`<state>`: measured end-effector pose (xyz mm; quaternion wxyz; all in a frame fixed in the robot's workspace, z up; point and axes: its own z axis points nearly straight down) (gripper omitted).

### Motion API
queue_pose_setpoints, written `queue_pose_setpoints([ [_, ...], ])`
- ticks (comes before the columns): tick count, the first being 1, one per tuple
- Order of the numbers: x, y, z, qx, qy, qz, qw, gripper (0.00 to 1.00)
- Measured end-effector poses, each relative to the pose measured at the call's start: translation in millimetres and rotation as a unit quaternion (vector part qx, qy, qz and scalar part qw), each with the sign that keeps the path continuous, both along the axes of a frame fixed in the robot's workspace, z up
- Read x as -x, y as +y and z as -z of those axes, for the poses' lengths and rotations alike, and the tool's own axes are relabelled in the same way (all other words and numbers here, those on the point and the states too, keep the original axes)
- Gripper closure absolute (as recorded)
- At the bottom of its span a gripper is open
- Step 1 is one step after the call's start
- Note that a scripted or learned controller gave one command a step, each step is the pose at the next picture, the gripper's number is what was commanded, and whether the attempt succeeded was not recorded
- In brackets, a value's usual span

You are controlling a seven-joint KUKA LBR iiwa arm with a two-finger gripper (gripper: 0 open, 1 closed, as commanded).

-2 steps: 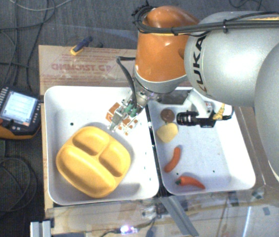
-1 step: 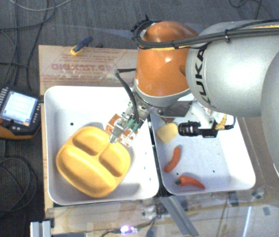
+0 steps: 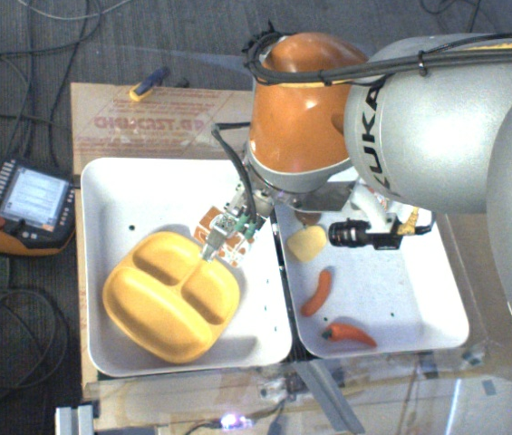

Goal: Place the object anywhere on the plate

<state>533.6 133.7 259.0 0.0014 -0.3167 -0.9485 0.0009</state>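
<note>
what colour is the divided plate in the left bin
Yellow, a plain yellow plate with three compartments, seen in the camera view.

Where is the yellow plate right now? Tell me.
The yellow plate lies in the left bin, toward its front, just below the tool.

plate [image 3: 172, 295]: yellow, plain, three-section | bins [image 3: 101, 243]: white | arm [image 3: 437, 125]: grey, black lettering, glossy orange band [image 3: 301, 107] | sausage-like piece [image 3: 317, 293]: orange-red | pepper-like piece [image 3: 351, 334]: red-orange, dark green stem | rounded piece [image 3: 307, 242]: pale yellow | handheld pendant [image 3: 24, 208]: orange and black, pale lit screen | bench board [image 3: 147, 125]: tan, faded red print
</note>
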Motion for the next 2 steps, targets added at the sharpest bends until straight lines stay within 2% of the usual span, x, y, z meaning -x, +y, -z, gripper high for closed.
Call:
queue_pose_setpoints([
  [1, 2.7, 19.0, -25.1, 0.0005, -0.001, -0.080, 0.9968, 1.00],
  [2, 2.6, 19.0, -25.2, 0.0004, -0.002, -0.080, 0.9968, 0.00],
])
